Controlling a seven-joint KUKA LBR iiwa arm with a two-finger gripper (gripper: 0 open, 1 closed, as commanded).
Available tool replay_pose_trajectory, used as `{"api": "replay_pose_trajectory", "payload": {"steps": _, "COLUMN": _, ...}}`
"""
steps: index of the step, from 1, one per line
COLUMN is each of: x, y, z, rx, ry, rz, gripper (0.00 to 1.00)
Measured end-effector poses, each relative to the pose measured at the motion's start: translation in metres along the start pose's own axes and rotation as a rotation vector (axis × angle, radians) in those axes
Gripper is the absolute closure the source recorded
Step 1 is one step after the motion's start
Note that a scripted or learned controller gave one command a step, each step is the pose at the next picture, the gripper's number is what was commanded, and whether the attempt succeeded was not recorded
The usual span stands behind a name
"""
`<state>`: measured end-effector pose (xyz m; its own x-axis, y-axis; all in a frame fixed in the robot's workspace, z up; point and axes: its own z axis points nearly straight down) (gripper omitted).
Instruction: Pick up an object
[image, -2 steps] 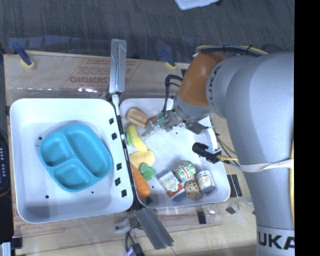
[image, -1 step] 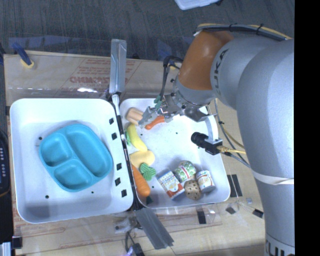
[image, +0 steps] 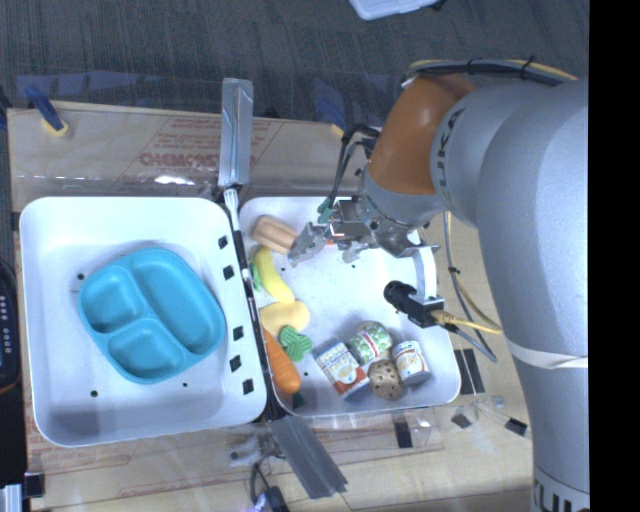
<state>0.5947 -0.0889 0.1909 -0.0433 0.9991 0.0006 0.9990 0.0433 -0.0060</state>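
My gripper hangs over the upper middle of the right bin, below the grey wrist and its orange band. Its fingers stand apart and open, with only white bin floor between them. Just left of the gripper lies a tan bread roll. Below the roll, along the bin's left wall, a yellow banana, a pale yellow piece, a green ridged piece and an orange carrot lie in a row. Three small cans and a brown lump cluster at the bin's front.
The left bin holds a blue divided plate. A metal divider runs between the bins at the back. A black cable fitting on the arm hangs over the right bin's right side.
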Motion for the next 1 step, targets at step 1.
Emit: {"api": "replay_pose_trajectory", "payload": {"steps": 1, "x": -0.0552, "y": -0.1107, "z": 0.1004, "rx": 0.001, "ry": 0.001, "rz": 0.060, "gripper": 0.00}}
